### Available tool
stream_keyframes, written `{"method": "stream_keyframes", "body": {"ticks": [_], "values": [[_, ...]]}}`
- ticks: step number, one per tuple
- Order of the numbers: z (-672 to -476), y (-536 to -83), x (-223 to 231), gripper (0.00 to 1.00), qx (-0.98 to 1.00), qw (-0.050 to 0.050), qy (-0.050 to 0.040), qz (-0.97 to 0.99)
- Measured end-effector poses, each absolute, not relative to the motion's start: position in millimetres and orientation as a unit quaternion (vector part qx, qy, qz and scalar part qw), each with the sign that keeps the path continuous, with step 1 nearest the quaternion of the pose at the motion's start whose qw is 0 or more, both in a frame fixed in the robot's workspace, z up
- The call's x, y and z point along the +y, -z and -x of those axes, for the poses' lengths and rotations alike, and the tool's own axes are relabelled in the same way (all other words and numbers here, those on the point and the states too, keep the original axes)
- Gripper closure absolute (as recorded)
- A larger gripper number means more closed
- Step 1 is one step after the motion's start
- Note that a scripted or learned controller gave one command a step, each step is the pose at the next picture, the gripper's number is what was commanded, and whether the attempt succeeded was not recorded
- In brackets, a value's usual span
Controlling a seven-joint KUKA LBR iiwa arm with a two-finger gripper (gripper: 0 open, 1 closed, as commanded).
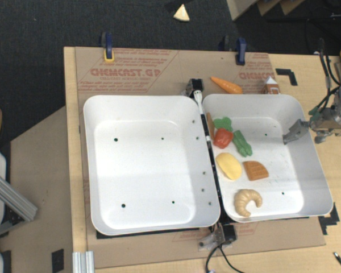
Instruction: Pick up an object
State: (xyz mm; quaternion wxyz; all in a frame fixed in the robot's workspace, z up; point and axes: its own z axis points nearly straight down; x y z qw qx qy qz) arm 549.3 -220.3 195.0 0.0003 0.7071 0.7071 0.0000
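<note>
Board reads "CHEMCAST GP" (127, 71) in red. Gripper (300, 131) reaches in from right over right bin (307, 203) upper-right part, low; finger opening unclear, can't tell grip. Toy food sits left in that bin: green piece (222, 123), red piece (223, 137), lemon (229, 166), bread (255, 170), croissant (247, 201). Carrot (227, 85) lies outside on board.
</note>
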Motion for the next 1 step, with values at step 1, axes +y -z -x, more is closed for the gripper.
{"method": "stream_keyframes", "body": {"ticks": [1], "values": [[-623.4,-78.7,-190.8,0.00,0.709,0.000,-0.0006,-0.705]]}}
